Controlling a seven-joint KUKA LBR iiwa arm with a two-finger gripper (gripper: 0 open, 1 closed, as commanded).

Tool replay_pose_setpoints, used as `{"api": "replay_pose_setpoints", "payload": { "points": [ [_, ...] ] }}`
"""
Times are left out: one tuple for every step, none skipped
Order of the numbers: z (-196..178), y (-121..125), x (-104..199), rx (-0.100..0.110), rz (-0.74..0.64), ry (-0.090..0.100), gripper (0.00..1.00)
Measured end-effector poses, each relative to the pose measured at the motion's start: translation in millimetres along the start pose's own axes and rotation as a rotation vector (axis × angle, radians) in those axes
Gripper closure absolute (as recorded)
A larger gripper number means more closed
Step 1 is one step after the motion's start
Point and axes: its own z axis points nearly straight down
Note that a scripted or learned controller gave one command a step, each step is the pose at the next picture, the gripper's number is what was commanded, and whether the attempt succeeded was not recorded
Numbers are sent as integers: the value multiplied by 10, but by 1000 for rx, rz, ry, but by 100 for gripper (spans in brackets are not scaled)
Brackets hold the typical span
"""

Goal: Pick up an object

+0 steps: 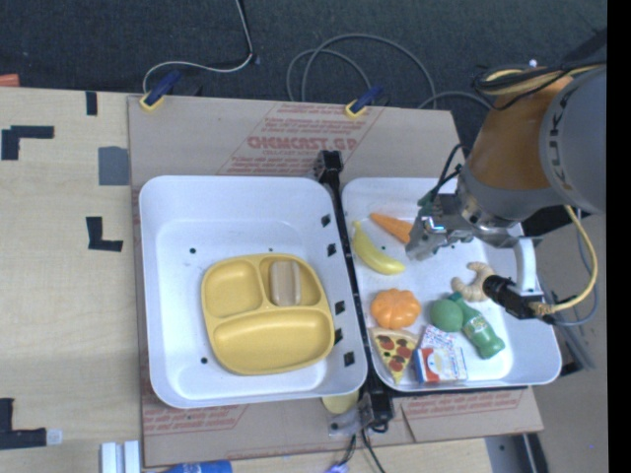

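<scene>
because the small pizza slice toy [393,352] and round orange pumpkin toy [395,307] crowd the right white bin [537,368], the metal two-finger gripper [426,238], unreadable, hovering between yellow plastic banana [373,250] and orange carrot [392,227], may nudge both.

1. A dark carpet floor [118,18] is seen along the top of the view.
2. A white cable [240,28] and grey looping cables [345,52] are laid on the dark floor.
3. A light wooden bench top [59,264] is seen on the left, and black tape marks [99,235] are stuck on it.
4. A brown cardboard sheet [286,141] with red print is spread over the bench.
5. The sheet is held at its top edge by two clamps, one [156,97] on the left and one [363,101] further right.
6. Everything is lit evenly, and no strong shadows are cast.
</scene>
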Motion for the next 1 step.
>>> {"api": "replay_pose_setpoints", "payload": {
  "points": [
    [57, 20, 9, 3, -3, 0, 0]
  ]
}}
